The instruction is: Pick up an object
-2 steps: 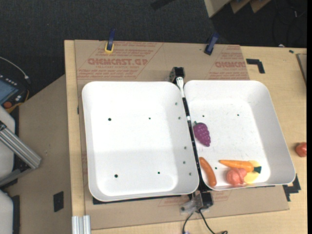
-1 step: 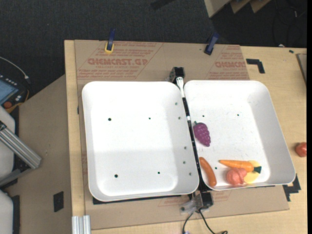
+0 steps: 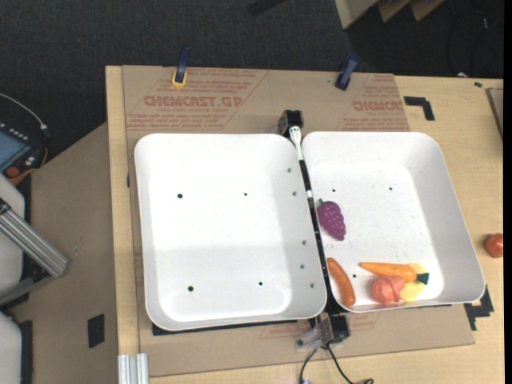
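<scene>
Grapes (image 3: 331, 219) lie by the right bin's (image 3: 400, 162) left wall; hand's grip cannot be told.

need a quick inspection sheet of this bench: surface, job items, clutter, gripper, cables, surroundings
surface: brown board bearing the left bin and right bin, side by side.
job's things: in the right bin, purple grapes by its left wall; orange sausage-like piece, carrot, pink piece and yellow piece along its near edge.
clutter: red-orange item on the bench right of the bins.
grippers: nothing seen.
cables: one trailing off the clip at the near edge.
surroundings: two clamps on the board's far edge; dark carpet beyond.
</scene>
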`<action>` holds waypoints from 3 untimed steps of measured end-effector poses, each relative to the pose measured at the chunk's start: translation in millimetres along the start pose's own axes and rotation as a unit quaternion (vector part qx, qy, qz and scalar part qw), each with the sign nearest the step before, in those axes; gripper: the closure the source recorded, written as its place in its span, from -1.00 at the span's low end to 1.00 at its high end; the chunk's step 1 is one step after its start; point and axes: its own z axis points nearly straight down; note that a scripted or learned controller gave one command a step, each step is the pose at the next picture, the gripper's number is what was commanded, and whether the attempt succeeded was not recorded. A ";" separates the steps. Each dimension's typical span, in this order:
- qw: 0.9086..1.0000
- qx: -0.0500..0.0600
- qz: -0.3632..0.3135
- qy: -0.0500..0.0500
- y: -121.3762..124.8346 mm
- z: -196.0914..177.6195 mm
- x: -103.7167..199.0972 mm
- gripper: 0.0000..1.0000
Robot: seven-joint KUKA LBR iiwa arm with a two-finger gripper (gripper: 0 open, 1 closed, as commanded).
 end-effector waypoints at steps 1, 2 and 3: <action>1.000 0.000 0.003 0.000 -10.3 -1.1 -30.8 1.00; 1.000 0.001 0.002 0.000 -11.3 -1.3 -29.5 1.00; 1.000 0.000 0.001 -0.001 -6.5 -1.1 -29.2 1.00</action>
